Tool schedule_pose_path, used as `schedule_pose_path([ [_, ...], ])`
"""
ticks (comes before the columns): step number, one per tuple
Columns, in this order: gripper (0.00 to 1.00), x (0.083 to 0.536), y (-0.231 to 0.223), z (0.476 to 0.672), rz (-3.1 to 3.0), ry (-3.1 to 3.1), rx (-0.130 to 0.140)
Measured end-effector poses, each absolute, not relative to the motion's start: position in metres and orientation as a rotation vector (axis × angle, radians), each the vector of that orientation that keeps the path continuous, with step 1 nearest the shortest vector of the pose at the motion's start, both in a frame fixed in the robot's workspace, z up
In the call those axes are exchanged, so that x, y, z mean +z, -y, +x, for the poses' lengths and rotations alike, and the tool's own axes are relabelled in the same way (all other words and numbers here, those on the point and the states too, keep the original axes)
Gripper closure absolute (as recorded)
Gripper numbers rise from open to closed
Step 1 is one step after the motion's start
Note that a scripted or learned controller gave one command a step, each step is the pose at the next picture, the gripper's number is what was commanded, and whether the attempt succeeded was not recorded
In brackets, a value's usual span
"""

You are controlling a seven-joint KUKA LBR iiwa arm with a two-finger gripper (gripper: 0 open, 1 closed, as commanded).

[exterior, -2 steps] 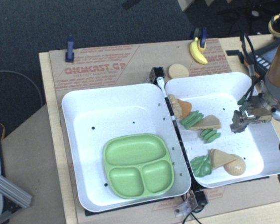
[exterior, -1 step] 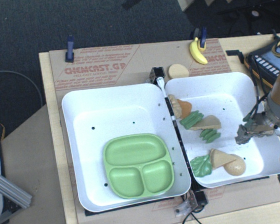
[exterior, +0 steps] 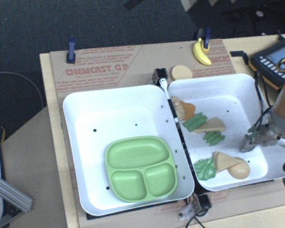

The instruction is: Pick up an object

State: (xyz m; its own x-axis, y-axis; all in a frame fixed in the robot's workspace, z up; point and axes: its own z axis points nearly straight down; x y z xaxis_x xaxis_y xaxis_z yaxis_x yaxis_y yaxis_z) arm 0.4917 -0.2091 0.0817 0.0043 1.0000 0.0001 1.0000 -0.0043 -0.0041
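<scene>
The right bin (exterior: 231, 88) holds several toy food pieces. A tan piece (exterior: 179, 110) lies against its left wall, with a green leafy piece (exterior: 195, 121) and a tan wedge (exterior: 212, 125) beside it. A small green piece (exterior: 214, 138) lies below them. At the front are a green leaf (exterior: 205, 168) and a tan cone-shaped piece (exterior: 230, 163). My gripper (exterior: 250, 142) hangs low over the bin's right side, right of the small green piece and just above and right of the tan cone. Nothing is visibly held.
The left bin (exterior: 81, 118) holds a green divided plate (exterior: 140, 168). Behind the bins on the bench lie a yellow banana (exterior: 201, 53) and a tan disc (exterior: 181, 72). A blue clamp (exterior: 71, 50) grips the bench's far edge. A yellow-and-black control pendant (exterior: 274, 62) sits at the right.
</scene>
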Motion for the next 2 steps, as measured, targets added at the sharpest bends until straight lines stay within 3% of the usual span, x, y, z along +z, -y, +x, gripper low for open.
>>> schedule_pose_path([
  [1,1.00,0.097,0.206,0.493,-2.225,2.222,-0.001],
  [2,1.00,0.084,0.223,0.504,-2.221,2.221,-0.002],
])
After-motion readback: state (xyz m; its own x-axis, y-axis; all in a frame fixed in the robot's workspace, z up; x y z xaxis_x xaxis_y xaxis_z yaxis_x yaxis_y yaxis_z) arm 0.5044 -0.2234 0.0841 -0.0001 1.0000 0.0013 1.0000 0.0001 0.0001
